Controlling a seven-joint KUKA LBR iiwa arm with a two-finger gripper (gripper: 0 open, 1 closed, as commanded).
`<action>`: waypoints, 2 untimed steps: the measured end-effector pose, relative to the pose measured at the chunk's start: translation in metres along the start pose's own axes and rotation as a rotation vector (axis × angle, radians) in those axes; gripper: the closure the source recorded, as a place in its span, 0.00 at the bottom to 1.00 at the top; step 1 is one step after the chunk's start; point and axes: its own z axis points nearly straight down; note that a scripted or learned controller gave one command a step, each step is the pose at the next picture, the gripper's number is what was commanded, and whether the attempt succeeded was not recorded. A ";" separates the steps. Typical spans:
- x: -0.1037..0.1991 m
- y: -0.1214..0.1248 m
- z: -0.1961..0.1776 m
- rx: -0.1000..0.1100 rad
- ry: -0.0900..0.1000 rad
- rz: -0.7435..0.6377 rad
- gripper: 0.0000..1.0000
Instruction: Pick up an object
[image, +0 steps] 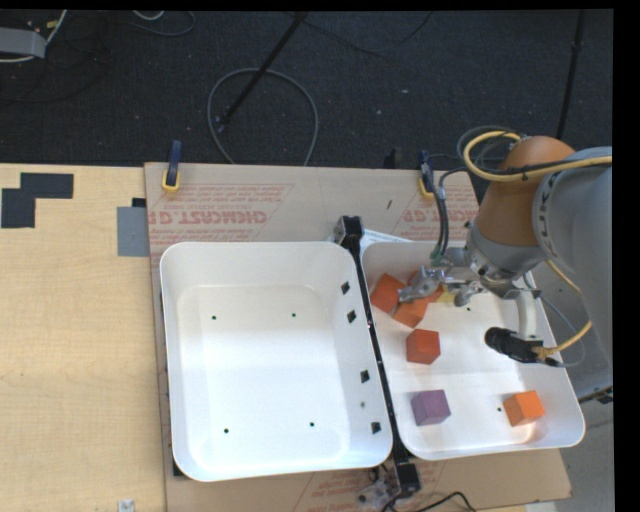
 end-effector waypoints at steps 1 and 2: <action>0.005 0.007 0.001 -0.001 0.000 0.000 0.00; 0.007 0.009 0.002 -0.001 -0.001 0.000 0.00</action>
